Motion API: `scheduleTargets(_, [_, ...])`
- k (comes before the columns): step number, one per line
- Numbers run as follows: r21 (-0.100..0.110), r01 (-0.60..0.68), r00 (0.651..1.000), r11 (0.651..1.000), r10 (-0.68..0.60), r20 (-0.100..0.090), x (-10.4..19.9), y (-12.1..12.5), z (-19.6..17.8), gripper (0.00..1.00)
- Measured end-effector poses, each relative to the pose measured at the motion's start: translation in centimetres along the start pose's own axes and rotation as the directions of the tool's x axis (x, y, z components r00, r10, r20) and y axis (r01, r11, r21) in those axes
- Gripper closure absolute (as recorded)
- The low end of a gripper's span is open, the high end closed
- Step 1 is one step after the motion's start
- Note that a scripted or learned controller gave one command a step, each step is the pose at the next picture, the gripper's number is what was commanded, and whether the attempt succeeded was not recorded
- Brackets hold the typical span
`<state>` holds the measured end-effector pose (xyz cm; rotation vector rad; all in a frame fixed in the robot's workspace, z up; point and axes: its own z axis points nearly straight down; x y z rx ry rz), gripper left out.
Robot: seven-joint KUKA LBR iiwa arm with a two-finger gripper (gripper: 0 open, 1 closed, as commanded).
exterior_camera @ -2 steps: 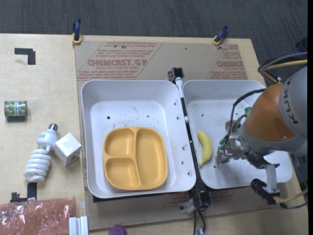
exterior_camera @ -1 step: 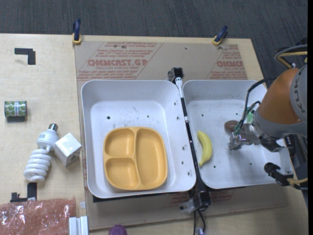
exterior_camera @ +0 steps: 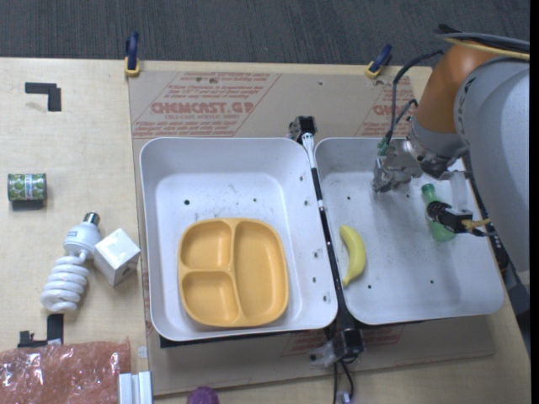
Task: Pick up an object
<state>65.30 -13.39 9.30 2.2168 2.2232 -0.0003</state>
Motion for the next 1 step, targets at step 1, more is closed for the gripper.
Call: scheduleTargets(1, [0.002, -0.003, 1.0, 1.0, 0.003, -0.001, 3.02, -7.2, 0.06, 0.0])
